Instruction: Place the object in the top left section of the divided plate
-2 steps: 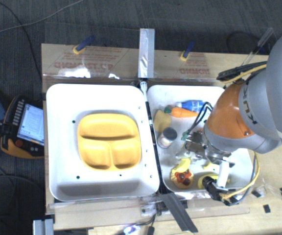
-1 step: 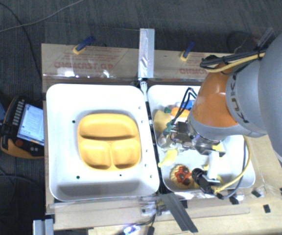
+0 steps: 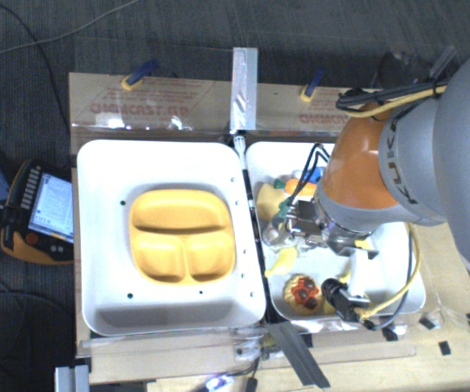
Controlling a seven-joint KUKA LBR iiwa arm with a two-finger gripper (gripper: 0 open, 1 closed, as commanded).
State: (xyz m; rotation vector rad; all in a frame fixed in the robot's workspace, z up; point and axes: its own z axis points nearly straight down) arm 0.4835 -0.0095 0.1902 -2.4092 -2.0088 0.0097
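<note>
Objects for the task lie in the right bin [image 3: 414, 243], beside the yellow divided plate [image 3: 183, 233], which sits alone in the left bin [image 3: 104, 219]. The camera view looks down on both bins. The plate is a smooth, rounded rectangle of glossy yellow plastic with three sections: one long section across its far side and two smaller ones across its near side.

The gripper [image 3: 277, 229] is low inside the right bin, close to the wall that parts it from the plate's bin; whether it is spread or closed, or has hold of anything, I cannot tell, since the wrist and clutter hide it. The grey arm with its orange band [image 3: 357, 170] covers much of that bin.

Several small items show around the gripper: a pale yellow piece [image 3: 282, 260] just nearer the camera, a round red-and-orange toy [image 3: 303, 292] nearer still, and a yellow item [image 3: 269, 193] farther away. An exact count is not possible.
</note>
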